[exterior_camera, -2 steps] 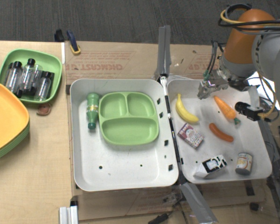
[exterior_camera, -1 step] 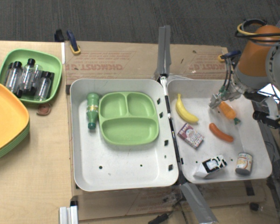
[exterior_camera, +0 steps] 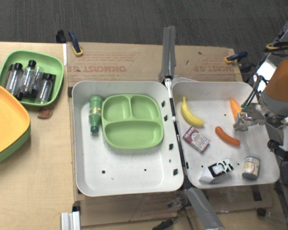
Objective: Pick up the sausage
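down front, black-and-white carton (exterior_camera: 220, 169) and small can (exterior_camera: 250, 167) sit low in right bin (exterior_camera: 201, 92); claw (exterior_camera: 242, 124) hovers beside sausage (exterior_camera: 227, 135), touching nothing, grip unclear.

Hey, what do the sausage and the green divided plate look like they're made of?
Sausage: likely plastic or rubber toy food, given its smooth, even orange-red skin with a slight sheen. Green divided plate: probably molded plastic, with a uniform matte color and rounded compartment ridges. Neither can be confirmed by look alone.
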Controlling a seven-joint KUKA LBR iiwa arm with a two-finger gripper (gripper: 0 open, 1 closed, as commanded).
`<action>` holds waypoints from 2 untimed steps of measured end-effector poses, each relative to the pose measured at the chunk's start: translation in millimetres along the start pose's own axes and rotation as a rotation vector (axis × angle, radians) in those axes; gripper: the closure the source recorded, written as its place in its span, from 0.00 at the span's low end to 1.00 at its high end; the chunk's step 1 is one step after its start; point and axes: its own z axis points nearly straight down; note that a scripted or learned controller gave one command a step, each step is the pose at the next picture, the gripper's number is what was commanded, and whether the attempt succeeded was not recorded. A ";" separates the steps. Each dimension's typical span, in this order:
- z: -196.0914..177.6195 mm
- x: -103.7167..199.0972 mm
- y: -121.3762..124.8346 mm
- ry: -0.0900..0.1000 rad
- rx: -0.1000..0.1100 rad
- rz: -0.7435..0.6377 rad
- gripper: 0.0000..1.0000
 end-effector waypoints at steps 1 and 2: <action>0.5 21.2 -49.0 -0.001 0.000 -0.169 1.00; 1.2 95.1 -59.9 -0.001 0.002 0.063 1.00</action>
